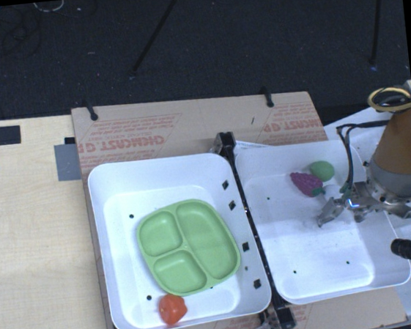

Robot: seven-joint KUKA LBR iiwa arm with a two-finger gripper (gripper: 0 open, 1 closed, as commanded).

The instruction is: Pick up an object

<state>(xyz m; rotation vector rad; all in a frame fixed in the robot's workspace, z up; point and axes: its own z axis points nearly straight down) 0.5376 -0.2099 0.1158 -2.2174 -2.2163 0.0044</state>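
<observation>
we see the gripper (334, 211) low in the right bin (314, 273), fingers spread, pinching nothing, near the purple toy (306, 182) and green ball (322, 169).

The arm (399, 153) shows an orange band above a grey wrist. A black cable (348, 153) loops beside it, and a yellow ring (390, 98) sits above. The tool (334, 210) is bare grey metal.

We see even, fairly bright overhead light on the two white bins (112, 185), whose walls nearly wash out while the green tray (189, 247) casts only a faint shadow, the floor behind falls almost black, and the whole picture is soft, grainy and low in detail.
</observation>
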